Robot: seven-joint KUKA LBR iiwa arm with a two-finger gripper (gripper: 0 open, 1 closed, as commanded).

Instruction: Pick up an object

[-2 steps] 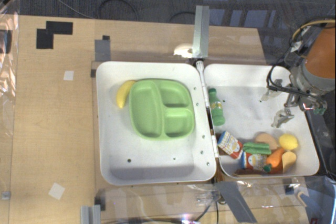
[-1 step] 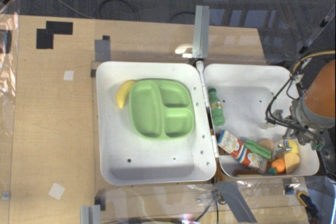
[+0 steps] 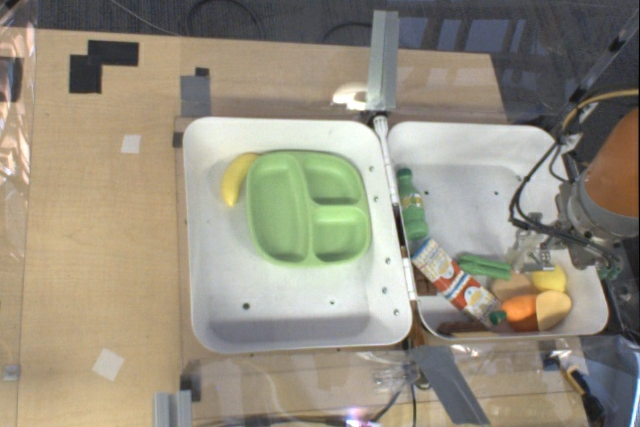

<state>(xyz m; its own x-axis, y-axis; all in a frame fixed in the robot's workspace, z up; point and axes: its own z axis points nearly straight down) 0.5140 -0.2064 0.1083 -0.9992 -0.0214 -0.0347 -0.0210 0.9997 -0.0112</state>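
Note:
The right bin (image 3: 462, 177) holds a small heap at its near end. There lie a green bottle (image 3: 408, 200) along the left wall, a red and white carton (image 3: 451, 279), a long green vegetable (image 3: 485, 265), an orange carrot (image 3: 518, 311) and a yellow fruit (image 3: 549, 280). My gripper (image 3: 536, 255) hangs low over the right side of this heap, just above the yellow fruit and the end of the green vegetable. The arm's grey wrist and orange band (image 3: 612, 177) reach in from the right and hide part of the bin's right wall.
The left bin (image 3: 270, 310) holds a green divided plate (image 3: 305, 207) with a yellow banana (image 3: 235, 179) at its left edge. A metal post (image 3: 383, 60) stands behind the seam between the bins. Black cables (image 3: 530, 190) loop from the wrist over the right bin.

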